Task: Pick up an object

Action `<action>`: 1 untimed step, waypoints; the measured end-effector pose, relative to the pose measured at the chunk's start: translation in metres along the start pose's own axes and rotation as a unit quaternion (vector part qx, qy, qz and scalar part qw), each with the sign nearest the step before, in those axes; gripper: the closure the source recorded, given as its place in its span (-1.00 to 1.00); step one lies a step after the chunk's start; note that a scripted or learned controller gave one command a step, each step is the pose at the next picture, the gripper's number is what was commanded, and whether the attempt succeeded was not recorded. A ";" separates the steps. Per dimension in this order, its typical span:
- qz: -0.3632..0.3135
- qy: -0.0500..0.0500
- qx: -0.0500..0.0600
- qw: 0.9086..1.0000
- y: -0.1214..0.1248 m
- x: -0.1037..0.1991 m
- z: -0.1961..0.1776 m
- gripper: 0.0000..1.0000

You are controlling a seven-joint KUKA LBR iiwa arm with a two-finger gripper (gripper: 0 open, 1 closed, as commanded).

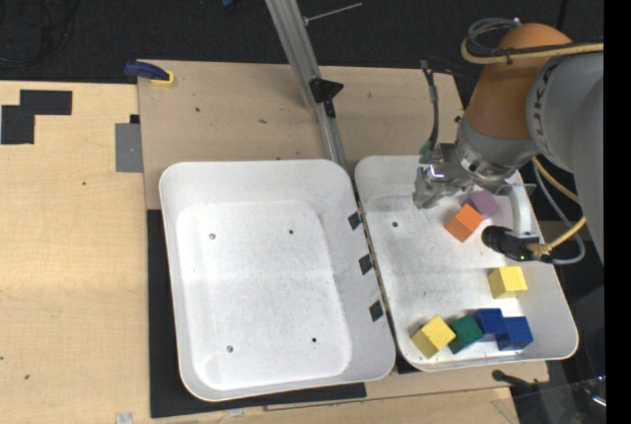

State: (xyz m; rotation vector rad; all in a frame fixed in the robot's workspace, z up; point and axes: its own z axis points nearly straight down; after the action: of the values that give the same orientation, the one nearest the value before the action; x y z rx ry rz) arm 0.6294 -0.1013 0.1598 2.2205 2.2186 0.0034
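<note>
Orange block (463, 222) in the upper part of the right bin (394, 259), tilted on a corner, with a pale purple block (484, 204) touching its upper right edge and the gripper (431, 187) just beside it to the left, low over the bin floor; finger spread impossible to tell from this angle. Further down the same bin, a yellow block (508, 280) alone near the right wall, then along the bottom edge a second yellow block (433, 336), a green block (465, 330) and a blue block (505, 328) packed close together. Left bin (187, 190) alongside on the wooden bench (69, 215), an aluminium rail (292, 28) slanting up behind both.
</note>
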 end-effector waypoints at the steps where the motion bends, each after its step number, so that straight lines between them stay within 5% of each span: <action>1: 0.000 0.000 0.000 1.000 -0.002 0.000 -0.063 1.00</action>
State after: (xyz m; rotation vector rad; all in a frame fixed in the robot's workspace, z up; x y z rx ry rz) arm 0.6267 -0.1010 0.2228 2.2195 2.2185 0.0043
